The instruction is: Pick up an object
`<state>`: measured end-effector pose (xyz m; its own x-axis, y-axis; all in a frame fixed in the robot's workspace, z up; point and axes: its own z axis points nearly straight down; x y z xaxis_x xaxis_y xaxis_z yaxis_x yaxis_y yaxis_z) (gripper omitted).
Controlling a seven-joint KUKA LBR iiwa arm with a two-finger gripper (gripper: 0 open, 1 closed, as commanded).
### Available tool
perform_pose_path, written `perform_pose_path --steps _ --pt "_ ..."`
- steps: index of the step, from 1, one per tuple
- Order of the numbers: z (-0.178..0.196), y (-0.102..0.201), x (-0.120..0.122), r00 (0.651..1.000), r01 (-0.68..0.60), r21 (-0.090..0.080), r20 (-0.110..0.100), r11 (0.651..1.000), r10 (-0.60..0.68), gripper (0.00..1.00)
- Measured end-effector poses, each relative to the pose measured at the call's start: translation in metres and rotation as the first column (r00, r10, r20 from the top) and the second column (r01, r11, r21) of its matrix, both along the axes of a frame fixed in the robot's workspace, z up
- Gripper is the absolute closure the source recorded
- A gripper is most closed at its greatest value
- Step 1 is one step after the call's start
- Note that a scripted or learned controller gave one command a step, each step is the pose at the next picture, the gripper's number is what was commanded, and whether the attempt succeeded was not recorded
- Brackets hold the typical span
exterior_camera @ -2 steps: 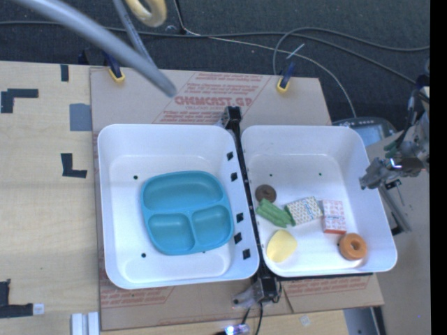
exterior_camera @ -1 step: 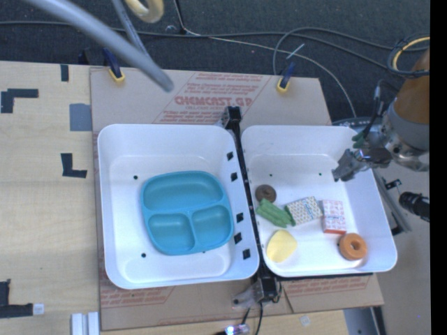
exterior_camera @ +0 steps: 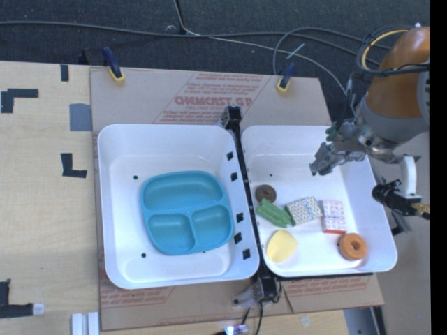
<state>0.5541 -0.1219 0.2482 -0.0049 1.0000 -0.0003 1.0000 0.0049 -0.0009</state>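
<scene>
The gripper [exterior_camera: 323, 165] hovers over the right bin's [exterior_camera: 380, 208] bare upper part, whether spread or pressed together I cannot tell, with the nearest objects, the patterned packet [exterior_camera: 303, 209] and red-and-white packet [exterior_camera: 333, 216], lying below it toward the bin's front.

1 fixed camera, mounted above the table [exterior_camera: 42, 187] and looking down at a slant. Far enough back to take in both white bins side by side: left bin [exterior_camera: 119, 152], right bin [exterior_camera: 293, 142]. Dark floor with cables along the top of the frame. Arm [exterior_camera: 398, 82] entering from the right edge.
</scene>
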Motion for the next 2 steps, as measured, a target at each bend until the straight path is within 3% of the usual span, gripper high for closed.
perform_pose_path --steps 2 --pt "-0.008 0.104 0.033 1.0 -0.001 0.0 -0.001 1.0 0.001 1.0"
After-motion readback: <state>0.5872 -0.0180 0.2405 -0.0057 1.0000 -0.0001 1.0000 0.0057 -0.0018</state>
